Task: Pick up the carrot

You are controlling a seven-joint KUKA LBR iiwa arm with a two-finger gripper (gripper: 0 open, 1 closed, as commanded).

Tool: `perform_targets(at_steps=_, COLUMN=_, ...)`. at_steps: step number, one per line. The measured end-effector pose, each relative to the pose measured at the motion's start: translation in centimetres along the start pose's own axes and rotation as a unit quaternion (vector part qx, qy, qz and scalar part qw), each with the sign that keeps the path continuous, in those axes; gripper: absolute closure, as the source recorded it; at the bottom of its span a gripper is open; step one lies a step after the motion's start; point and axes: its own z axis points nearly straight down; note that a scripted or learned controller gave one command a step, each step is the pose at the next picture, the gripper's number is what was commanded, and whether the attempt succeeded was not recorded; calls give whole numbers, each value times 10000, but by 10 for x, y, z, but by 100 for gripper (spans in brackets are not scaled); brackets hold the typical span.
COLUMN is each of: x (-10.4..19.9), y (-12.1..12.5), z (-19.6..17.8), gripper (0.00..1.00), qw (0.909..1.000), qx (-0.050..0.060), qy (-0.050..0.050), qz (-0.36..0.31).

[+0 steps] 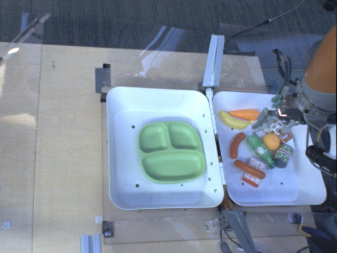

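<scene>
Carrot [244, 114], smooth tapered orange plastic, lies at the right bin's [310, 194] far left, touching a curved yellow banana [233, 120]. Metal gripper [269, 119] hovers just right of it; jaw state cannot be told amid cluttered toys.

bins [158, 96]: glossy white plastic | tray [171, 152]: matt green plastic | bench [52, 141]: pale wood

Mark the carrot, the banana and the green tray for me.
carrot [244, 114]: camera view, middle of its orange body.
banana [233, 120]: camera view, middle of the yellow curve.
green tray [171, 152]: camera view, ridge between its compartments.
</scene>
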Motion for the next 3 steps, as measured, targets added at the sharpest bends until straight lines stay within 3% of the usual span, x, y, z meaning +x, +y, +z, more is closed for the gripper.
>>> perform_targets(at_steps=1, x=12, y=53, z=82, gripper=0, qw=9804, qx=-4, qy=1, qz=-1970)
perform_targets(at_steps=2, x=-21, y=136, z=127, gripper=0, qw=9767, qx=-11, qy=0, qz=-2146)
perform_targets(at_steps=3, x=-90, y=134, z=193, gripper=0, qw=9071, qx=90, qy=40, qz=-4209)
